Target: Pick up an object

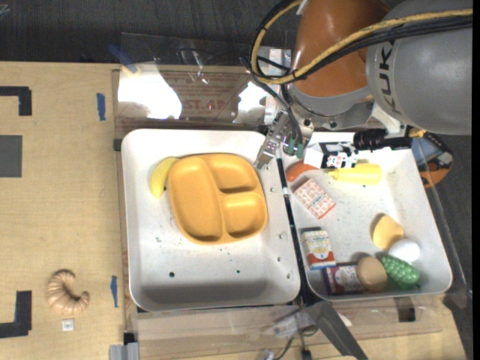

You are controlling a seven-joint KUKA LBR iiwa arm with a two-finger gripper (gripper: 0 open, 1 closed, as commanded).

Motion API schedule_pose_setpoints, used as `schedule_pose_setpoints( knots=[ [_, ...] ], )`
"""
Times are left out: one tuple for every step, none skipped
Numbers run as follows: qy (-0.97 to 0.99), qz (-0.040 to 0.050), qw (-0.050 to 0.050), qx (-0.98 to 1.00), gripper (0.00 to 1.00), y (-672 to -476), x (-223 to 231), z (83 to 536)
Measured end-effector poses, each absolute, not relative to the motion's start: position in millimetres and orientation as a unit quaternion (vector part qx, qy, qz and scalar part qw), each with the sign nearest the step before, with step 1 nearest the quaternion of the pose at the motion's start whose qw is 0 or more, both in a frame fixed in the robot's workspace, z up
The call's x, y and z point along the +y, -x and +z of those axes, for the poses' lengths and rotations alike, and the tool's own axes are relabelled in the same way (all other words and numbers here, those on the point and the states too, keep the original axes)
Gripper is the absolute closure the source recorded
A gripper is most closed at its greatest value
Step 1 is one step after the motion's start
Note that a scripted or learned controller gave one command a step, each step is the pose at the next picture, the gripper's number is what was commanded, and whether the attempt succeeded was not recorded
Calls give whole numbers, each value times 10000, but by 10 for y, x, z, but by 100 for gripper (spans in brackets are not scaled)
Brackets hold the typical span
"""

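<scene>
Candidate objects, right bin: yellow block [358,173] near the far wall; red-and-white patterned packet [313,198] left of centre; small carton [319,247] nearer the front; dark can [341,278] lying at the front wall; brown round piece [371,271] just beside the can; green bumpy piece [399,271] and white egg-like piece [406,250] in the front right corner; orange-yellow lump [386,230] just behind them; reddish round piece [301,170] at the far left, partly hidden by the gripper; small black-and-white dotted item [337,157] by the far wall.
Candidate objects, left bin: orange divided tray [217,197] lying across the middle; banana [160,174] tucked against the tray's left edge.
Gripper [281,142]: low over the ridge where the two bins meet, near their far ends; opening of the fingers not discernible; nothing seen between them.
Arm [390,58]: grey body with orange band, entering from upper right, yellow cable looped around.
Right bin [431,223]: white, shallow, touching the left bin.
Left bin [150,276]: white, shallow, speckled floor.
Bench [52,201]: tan surface left of the bins; croissant-like toy [66,291] lying there, well apart from both bins.
</scene>
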State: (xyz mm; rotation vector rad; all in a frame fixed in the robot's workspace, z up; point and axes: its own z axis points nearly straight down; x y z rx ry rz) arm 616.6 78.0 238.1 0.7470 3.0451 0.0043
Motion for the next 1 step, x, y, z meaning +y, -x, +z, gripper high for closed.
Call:
schedule_pose_setpoints(
  knots=[
    [-2852,33,42,9585,100,-6270,1431,3270]
  ],
)
